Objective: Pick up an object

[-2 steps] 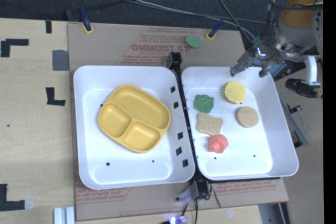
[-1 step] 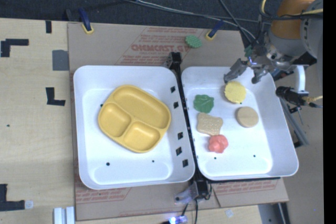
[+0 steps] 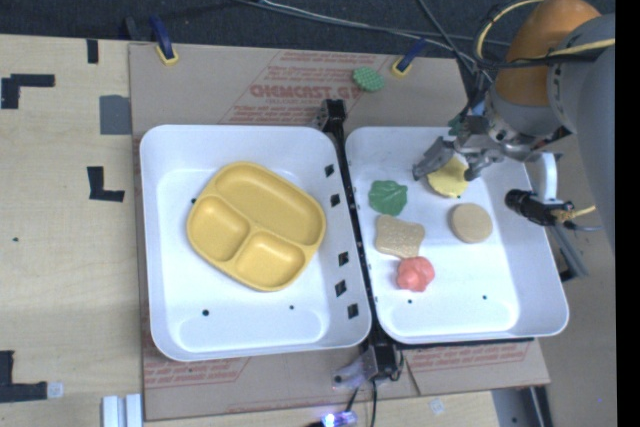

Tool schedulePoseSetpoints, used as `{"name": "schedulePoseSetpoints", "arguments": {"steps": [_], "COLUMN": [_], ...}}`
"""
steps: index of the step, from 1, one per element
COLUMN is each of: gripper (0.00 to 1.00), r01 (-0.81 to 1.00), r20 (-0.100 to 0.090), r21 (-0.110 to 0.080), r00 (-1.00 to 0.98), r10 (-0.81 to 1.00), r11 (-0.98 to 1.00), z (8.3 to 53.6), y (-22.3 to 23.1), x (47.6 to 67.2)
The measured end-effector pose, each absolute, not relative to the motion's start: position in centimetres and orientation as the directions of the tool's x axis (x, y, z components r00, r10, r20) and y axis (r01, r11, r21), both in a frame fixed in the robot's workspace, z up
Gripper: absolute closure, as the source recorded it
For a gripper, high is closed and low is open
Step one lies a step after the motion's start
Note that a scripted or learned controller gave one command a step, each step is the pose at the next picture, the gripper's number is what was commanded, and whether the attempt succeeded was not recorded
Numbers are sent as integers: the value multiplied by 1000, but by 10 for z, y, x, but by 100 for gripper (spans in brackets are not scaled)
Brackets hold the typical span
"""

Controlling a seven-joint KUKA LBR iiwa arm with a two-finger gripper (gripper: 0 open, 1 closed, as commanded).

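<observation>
From my console the two-finger gripper (image 3: 452, 162) sits low in the right white bin (image 3: 535, 315), its fingers spread apart, straddling the pale yellow rounded piece (image 3: 449, 180) at about one o'clock in that bin. Nothing is lifted yet; I judge the grasp is only being set up. The closing and the raising are left. At the bin's centre lie a tan bread-like slice (image 3: 398, 235), a green leafy lump (image 3: 388, 197), a red ball (image 3: 415, 273) and a beige disc (image 3: 470, 222).

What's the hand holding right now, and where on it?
Cannot be told. The hand sits right over the yellow piece in the right bin, but no grip shows.
</observation>
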State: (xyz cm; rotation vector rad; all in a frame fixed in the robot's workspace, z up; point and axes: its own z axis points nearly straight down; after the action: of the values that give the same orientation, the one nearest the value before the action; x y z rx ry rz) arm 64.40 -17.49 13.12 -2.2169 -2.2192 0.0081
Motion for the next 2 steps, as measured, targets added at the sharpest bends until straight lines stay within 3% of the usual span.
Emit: {"name": "schedulePoseSetpoints", "arguments": {"steps": [1,2], "gripper": [100,100], "r01": [1000,1000], "r20": [-1,-1], "r21": [-1,3], "r00": [-3,-2], "r10": [1000,1000], "r11": [3,2], "z": [146,192], "y": [-174,-174], "x": [646,654]}}
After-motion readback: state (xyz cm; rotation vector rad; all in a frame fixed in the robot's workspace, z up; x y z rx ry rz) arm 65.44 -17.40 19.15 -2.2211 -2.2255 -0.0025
